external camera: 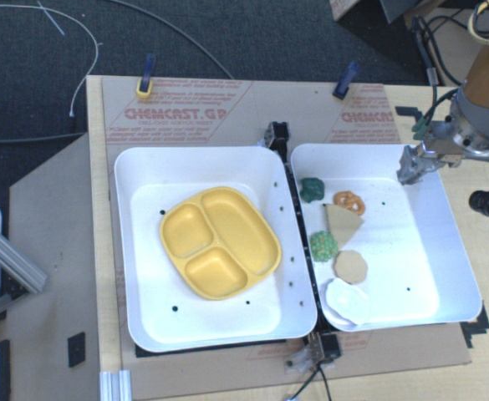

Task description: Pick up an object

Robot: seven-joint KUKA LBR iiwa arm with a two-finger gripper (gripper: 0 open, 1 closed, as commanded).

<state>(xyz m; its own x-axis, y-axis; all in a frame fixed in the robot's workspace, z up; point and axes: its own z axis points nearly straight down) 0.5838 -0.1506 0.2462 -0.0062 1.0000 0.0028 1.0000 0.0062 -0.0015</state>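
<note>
The jaws are hanging over the far right corner of the right bin, at the end of a grey arm that is reaching in from the right. Nothing is showing between them, and whether they are released or clenched cannot be told from this angle.

The things to pick from are all lying in the left half of the right bin, well apart from the jaws. A dark green lump is sitting farthest away, close to the bin's left wall. Just to its right a small orange pretzel is lying flat. Nearer than that, a tan wedge is lying with its point toward the near side. A bumpy green piece like broccoli is sitting just left of the wedge's tip. A round tan disc is lying just nearer than it, and a white rounded object is resting at the near left corner, touching the disc's near edge.

In the left bin a yellow tray with three compartments is lying flat and turned at a slant.

Both bins are sitting side by side on a cardboard-covered bench, with two blue clamps gripping its far edge.
</note>
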